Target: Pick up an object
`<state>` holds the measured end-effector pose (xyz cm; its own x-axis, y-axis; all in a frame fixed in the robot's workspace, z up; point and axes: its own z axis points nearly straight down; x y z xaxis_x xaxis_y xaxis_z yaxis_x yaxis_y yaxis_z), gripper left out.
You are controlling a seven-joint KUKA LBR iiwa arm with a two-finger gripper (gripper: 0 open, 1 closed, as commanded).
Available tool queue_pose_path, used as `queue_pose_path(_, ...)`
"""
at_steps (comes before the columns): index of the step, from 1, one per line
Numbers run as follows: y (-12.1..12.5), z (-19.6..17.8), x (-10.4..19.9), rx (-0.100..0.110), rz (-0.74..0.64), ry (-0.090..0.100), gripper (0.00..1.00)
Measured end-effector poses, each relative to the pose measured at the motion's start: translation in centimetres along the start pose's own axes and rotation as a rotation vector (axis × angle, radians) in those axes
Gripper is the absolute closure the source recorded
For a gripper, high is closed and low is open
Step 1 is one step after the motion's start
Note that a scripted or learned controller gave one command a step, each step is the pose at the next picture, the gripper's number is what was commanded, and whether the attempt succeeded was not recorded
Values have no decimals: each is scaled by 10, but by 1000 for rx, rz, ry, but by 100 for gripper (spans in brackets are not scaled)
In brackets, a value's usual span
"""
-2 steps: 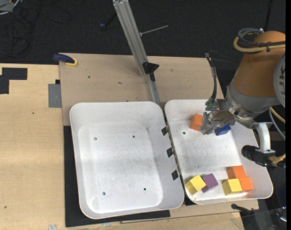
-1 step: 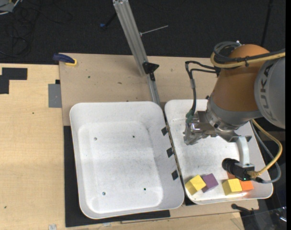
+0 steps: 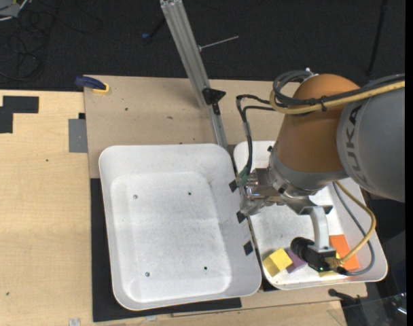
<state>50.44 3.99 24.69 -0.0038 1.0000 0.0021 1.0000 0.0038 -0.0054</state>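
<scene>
Remote check, single overhead view. The arm (image 3: 315,134) reaches in over the right bin (image 3: 308,283), and its bulk covers most of that bin's far half. The gripper (image 3: 257,195) sits low by the bin's left wall, close to the seam with the left bin (image 3: 166,229). I cannot tell whether it is open or closed, because the wrist hides it.

The pickup candidates lie at the near end of the right bin. A yellow block (image 3: 277,261) is at the near left, with a purple piece (image 3: 296,262) against its right side. An orange piece (image 3: 346,250) lies further right by the near right corner, partly covered by robot hardware. All three lie apart from the gripper, on the near side of it.

Obstructions:
- Black tabs (image 3: 249,248) stand along the seam between the bins, just left of the yellow block.
- A metal rail (image 3: 193,60) slants down to the far corner between the bins, just behind the gripper.
- Cables (image 3: 250,124) loop off the wrist beside that rail.

The left bin rests on a black mat (image 3: 96,250). A blue and yellow clamp (image 3: 91,83) lies at the far left corner of the surface (image 3: 145,114), well apart from both bins.
</scene>
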Motion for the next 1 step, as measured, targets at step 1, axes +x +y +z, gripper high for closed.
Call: queue_pose_path(1,1,9,58,0,-1,-1,100)
